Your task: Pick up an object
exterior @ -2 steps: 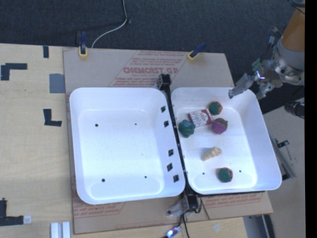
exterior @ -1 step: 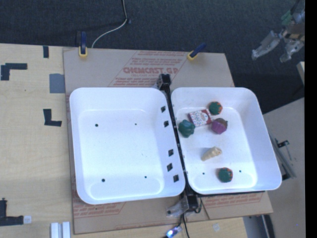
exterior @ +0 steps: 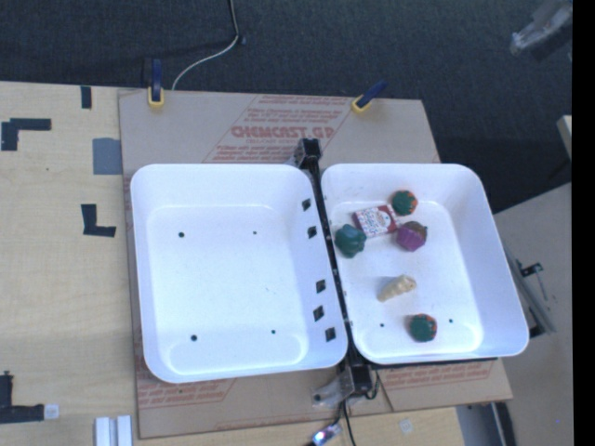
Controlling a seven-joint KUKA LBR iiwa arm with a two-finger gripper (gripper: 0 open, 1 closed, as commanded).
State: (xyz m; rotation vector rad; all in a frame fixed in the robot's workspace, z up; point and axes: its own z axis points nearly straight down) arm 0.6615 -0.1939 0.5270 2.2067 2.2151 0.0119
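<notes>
Surveying: we look down on two shallow white plastic bins side by side on a brown cardboard sheet [exterior: 279, 128].
Left bin [exterior: 223, 179]: we see nothing lying in it apart from a few dark dots on its floor.
Right bin [exterior: 465, 249]: all the candidate objects sit here, in its upper and middle part.
Gripper [exterior: 544, 21]: we make out a blurred grey shape at the upper right, well apart from both bins; whether its jaws stand wide or narrow, we cannot tell.
Cluster: a small dark-green rounded toy [exterior: 350, 240] lies by the dividing wall, just beside a red-and-white flat packet [exterior: 375, 220]; a purple rounded toy [exterior: 412, 236] sits at the packet's other end, and a green-and-red round toy [exterior: 403, 202] lies just above.
Loners: a pale beige cone-shaped piece [exterior: 396, 288] lies mid-bin, and a second green-and-red round toy [exterior: 422, 327] lies near the lower rim.
Handling: we judge these small and light, likely plastic or soft, and the round ones prone to rolling.
Hold: we favour the lower green-and-red toy, gripped across its middle, since it stands clear of neighbours.
Risk: the packet lies flat and may slip away.
</notes>
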